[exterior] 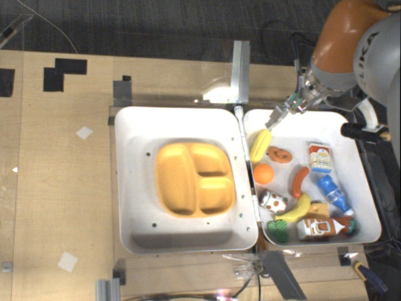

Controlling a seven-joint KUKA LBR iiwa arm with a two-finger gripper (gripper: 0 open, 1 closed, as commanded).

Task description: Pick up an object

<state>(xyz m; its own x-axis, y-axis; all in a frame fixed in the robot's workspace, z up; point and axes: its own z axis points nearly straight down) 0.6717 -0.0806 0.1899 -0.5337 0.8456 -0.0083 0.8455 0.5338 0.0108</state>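
Beside the pincer [276, 119], grip unclear, lie a corn cob [260, 145], orange [264, 173] and sausage [299, 180].

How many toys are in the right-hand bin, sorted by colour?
Yellow: 2, corn and banana
Orange or red: 3, ball, sausage, pretzel-like piece
Blue: 1, bottle
Green: 1
Mixed cartons and can: 3
Total: 10

Robotics lab setup. Plywood bench [56, 187] with black tape marks [62, 73] at upper left, two white bins [128, 168] fixed by metal brackets [240, 74] at centre, grey industrial arm [369, 36] at upper right, loose cables [37, 17] over dark carpet [156, 11] along the top.
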